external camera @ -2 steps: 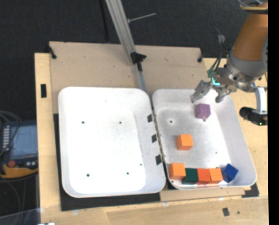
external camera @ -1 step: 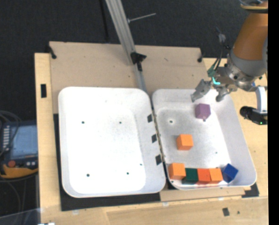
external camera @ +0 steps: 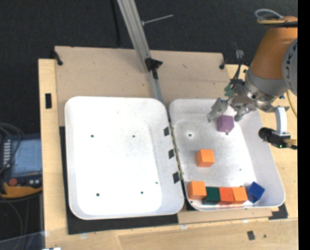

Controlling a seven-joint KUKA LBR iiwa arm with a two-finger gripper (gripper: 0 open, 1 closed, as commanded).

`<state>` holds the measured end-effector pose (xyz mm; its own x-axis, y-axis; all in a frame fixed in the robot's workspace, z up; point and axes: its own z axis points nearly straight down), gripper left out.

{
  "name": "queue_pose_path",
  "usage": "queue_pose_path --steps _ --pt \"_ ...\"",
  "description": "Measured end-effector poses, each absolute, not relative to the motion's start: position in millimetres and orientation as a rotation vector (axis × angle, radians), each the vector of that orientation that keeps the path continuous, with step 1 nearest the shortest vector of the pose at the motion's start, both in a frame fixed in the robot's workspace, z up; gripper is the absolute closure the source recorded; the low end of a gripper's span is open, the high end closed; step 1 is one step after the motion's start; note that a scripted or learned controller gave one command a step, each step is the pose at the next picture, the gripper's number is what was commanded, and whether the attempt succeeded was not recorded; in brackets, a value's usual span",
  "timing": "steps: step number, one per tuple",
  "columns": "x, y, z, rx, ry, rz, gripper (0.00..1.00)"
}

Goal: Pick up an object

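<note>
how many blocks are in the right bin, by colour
orange: 4
green: 1
blue: 1
purple: 1, just below the gripper
total: 7 blocks in the right bin

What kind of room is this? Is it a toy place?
Probably a robot lab, not a toy shop. A robot arm reaches over two white bins on a wooden bench, with colored blocks for grabbing practice.
</note>
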<state>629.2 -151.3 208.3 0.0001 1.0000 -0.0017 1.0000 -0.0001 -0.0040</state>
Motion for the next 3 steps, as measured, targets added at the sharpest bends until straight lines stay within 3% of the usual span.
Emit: queue_pose_path --steps 2,3 --pt "629.0 -158 95 -2.227 -2.218 0.004 0.0" --pt "630.5 -159 109 -2.236 -2.215 -0.004 1.0"
